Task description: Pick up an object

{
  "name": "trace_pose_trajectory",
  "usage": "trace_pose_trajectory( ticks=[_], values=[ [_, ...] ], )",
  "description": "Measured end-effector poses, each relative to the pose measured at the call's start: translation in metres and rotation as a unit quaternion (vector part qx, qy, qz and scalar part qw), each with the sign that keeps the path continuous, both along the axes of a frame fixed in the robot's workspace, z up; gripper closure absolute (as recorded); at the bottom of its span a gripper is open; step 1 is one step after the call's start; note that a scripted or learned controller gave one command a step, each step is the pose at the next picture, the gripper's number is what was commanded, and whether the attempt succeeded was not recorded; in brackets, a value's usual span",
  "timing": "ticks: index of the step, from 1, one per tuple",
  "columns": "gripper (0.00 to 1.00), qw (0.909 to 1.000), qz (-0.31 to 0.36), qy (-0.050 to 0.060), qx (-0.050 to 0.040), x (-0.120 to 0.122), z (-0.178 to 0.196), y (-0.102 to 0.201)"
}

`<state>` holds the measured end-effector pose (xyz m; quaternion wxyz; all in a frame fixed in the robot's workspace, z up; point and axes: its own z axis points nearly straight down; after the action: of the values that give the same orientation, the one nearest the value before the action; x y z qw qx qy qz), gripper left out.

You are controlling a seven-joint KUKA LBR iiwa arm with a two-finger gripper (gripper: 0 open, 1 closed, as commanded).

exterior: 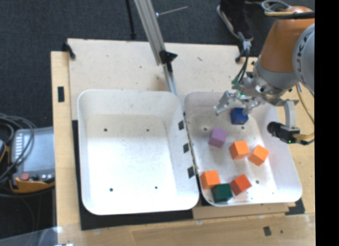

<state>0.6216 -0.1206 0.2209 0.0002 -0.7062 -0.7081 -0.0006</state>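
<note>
The gripper [238,107] hangs over the far part of the right bin [288,184], at about two o'clock from the picture's middle, and its fingers stand spread wide; the left one juts out toward nine o'clock. A blue block [239,116] sits just beneath and between them, but I cannot tell whether either finger touches it, nor whether the block rests on the bin floor or is lifted clear, so I would not call it held.

Nearest the camera, at the bin's six o'clock edge, a dark green block [222,192] lies touching an orange block [210,178] at its eleven o'clock and just beside a red-orange block [241,184] at its two o'clock. Further in, two more orange blocks [239,149] [258,155] sit near each other, with a purple block [217,137] at their ten o'clock. The blue block lies beyond these, well apart from the purple one. The left bin [90,107] lies at nine o'clock.

The blue block looks the likely target. To do this well, I judge the fingers should be centred over it, square to two opposite flat faces, brought low enough to bear on the middle of those faces, then closed fully before lifting straight up. A corner grip would likely twist the block out.
</note>
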Motion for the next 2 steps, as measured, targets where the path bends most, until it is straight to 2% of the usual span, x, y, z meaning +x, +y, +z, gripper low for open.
trace_pose_trajectory(
  ticks=[2],
  values=[
    [0.0,1.0,0.001,0.003,-0.0013,0.006,-0.113,0.01]
  ],
)
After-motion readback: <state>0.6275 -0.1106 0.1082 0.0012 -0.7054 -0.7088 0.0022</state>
